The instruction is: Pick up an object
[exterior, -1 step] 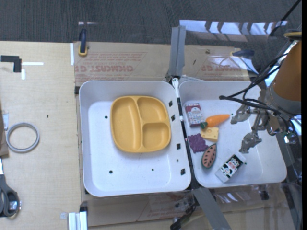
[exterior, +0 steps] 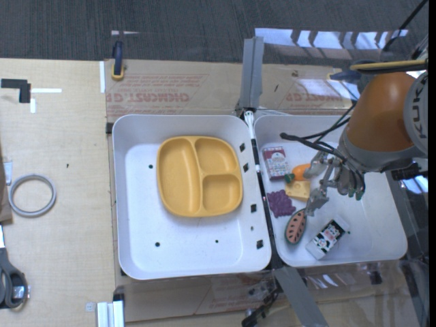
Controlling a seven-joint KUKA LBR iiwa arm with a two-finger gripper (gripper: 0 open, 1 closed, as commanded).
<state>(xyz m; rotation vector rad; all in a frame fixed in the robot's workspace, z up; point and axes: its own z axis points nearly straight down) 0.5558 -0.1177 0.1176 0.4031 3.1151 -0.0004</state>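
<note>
The right bin (exterior: 381, 247) holds several small objects. A red and white box (exterior: 276, 162) lies at its left, with a small orange piece (exterior: 289, 178) and a yellow wedge (exterior: 298, 190) beside it. Below them are purple grapes (exterior: 278, 201), a watermelon slice (exterior: 295, 226) and a black and white carton (exterior: 328, 237). My gripper (exterior: 316, 200) hangs over the bin's middle, its tip just right of the yellow wedge and above the watermelon slice. I see nothing held in it.
The left bin (exterior: 136, 251) carries a yellow divided plate (exterior: 199, 176). A grey divider post (exterior: 251, 73) rises between the bins. A tape ring (exterior: 30, 195) and scissors (exterior: 12, 285) lie on the bench at left. The arm's orange band (exterior: 381, 114) overhangs the right bin.
</note>
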